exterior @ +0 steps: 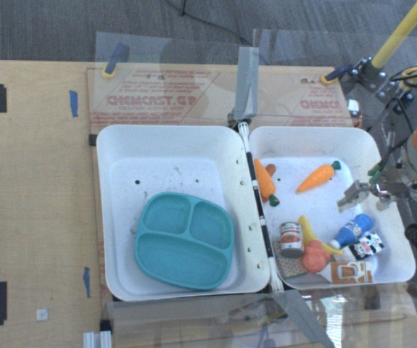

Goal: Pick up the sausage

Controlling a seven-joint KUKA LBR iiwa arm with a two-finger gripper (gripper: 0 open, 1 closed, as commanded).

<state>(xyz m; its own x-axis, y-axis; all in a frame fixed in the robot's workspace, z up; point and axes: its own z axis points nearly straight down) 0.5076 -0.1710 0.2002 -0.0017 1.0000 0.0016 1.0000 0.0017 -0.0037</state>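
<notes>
The sausage (315,256), a short reddish-pink piece, lies near the front of the right bin (317,140). It rests against a yellow banana (311,234) and beside a small can (290,238). My gripper (369,194) hangs over the right side of that bin, up and to the right of the sausage and well apart from it. Its two grey fingers (352,193) stand spread, open, with nothing between them. A blue bottle (353,230) lies just below the gripper.
The right bin also holds two orange carrots (265,180) (317,177), a cow-patterned carton (368,246), an orange carton (352,271) and a brown waffle piece (289,267). A teal divided plate (185,240) sits in the left bin (121,158).
</notes>
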